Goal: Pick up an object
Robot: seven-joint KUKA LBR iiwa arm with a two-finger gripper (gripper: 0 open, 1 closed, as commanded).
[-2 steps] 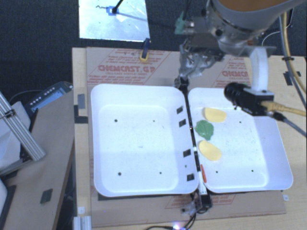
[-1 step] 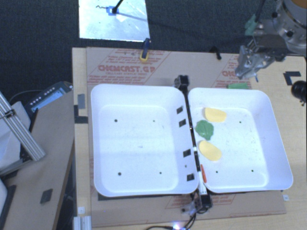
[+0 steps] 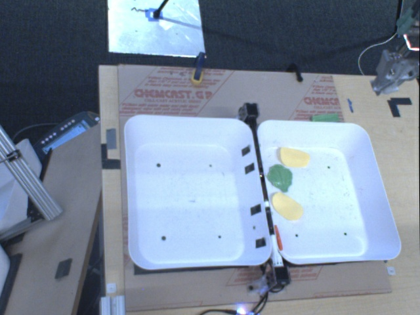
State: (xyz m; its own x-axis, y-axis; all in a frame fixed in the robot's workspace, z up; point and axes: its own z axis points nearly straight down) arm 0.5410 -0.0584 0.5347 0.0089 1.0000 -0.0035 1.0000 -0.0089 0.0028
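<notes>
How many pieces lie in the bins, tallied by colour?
Yellow: 2, one upper and one lower, both in the right bin
Green: 1, between the two yellow ones
Orange: 1, a thin piece by the divider
Total: 4

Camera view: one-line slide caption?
Right bin holds two yellow pieces and a green piece; gripper sits beyond its far corner.

Both white bins (image 3: 190, 195) look like smooth, slightly glossy plastic. My surface (image 3: 216, 87) is matt pale wood under a printed sheet. The two yellow pieces (image 3: 294, 157) and the green one (image 3: 280, 176) seem soft and matt, rubbery maybe. Shiny metal plate (image 3: 154, 18) up top, dark carpet-ish floor (image 3: 46, 58).
</notes>
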